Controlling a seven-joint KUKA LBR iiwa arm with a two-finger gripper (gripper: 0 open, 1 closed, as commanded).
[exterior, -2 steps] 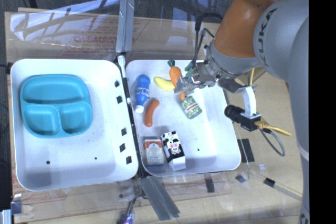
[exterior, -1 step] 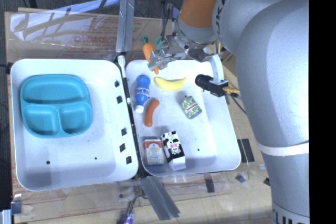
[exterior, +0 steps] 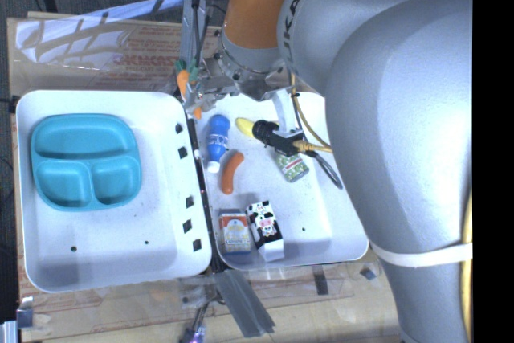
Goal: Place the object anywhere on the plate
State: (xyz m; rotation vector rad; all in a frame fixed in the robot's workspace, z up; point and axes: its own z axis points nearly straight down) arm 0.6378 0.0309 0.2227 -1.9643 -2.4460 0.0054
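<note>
Risk for you sits at the gripper (exterior: 193,89) — I cannot tell its state; an orange bit (exterior: 183,81) shows there, well apart from the plate (exterior: 84,161), and could drop short.

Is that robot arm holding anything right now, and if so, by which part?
It cannot be told. The gripper sits at the top left corner of the right bin, near something small and orange, but no grasp is clear.

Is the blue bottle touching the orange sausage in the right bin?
Apart: the camera view shows white bin floor between the blue bottle and the orange sausage.
</note>
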